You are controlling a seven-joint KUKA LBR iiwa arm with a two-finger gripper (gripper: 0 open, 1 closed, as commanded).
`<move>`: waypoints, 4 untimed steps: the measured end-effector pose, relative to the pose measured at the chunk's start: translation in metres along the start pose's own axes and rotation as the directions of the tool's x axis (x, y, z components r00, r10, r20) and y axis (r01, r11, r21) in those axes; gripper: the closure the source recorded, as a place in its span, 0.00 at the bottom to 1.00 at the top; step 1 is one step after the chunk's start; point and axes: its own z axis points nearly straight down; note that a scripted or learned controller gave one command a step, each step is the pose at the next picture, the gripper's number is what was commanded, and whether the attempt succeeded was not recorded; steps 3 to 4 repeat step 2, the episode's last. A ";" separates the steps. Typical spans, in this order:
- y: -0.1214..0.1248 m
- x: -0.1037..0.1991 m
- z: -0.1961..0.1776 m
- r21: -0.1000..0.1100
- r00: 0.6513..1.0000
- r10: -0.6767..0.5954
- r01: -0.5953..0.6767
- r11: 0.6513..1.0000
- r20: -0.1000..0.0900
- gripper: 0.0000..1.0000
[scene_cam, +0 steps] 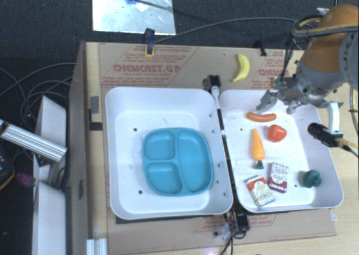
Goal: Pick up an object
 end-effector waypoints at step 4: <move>-0.055 0.008 0.101 -0.001 1.000 0.002 -0.002 1.000 -0.001 1.00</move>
